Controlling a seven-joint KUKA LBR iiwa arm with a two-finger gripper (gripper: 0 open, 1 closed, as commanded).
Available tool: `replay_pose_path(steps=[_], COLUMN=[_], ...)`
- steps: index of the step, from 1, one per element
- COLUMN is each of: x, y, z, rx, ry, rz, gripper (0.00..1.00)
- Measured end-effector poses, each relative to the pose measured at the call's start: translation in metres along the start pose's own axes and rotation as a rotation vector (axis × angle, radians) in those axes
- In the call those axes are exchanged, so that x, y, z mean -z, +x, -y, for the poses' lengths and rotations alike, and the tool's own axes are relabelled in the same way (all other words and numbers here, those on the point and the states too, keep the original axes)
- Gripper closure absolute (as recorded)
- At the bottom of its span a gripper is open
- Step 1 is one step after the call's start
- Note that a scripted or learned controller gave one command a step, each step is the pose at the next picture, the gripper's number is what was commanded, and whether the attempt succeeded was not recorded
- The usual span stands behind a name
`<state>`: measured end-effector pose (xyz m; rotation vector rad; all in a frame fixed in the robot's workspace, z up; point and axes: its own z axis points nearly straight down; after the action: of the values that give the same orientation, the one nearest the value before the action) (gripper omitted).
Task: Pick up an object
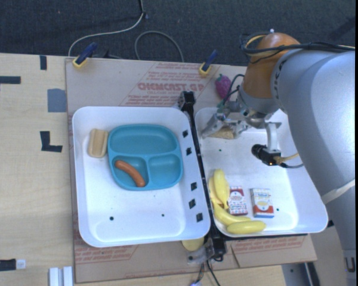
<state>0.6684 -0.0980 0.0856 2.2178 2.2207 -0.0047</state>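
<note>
My gripper (225, 123) is down in the far left corner of the right bin (289, 180), under the orange-banded wrist (268, 64). A flat tan item (227, 134) lies right below it, partly covered. Toward the front of that bin lie a bunch of yellow bananas (220, 190) and two small boxes, one red and white (237, 200), one orange and white (262, 202). The left bin (137, 222) holds a blue divided tray (167, 134) with a sausage (130, 173) in it, and a tan bread slice (97, 143) beside the tray.
A purple object (222, 86) rests on the board behind the right bin. A black strip with clips (193, 159) runs between the bins. The grey arm (322, 118) covers the right bin's far right side. Cables lie on the dark floor at the back.
</note>
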Motion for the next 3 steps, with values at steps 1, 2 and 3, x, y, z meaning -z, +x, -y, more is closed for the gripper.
replay_pose_path(steps=[1, 2, 3], x=[0.000, 0.000, 0.000], y=[-0.014, 0.000, -0.007], z=[-0.001, 0.000, -0.001], rx=[-0.001, 0.000, 0.000], ry=[-0.002, -0.001, -0.002], rz=[-0.004, -0.001, -0.004], gripper=[0.00, 0.00, 0.00])
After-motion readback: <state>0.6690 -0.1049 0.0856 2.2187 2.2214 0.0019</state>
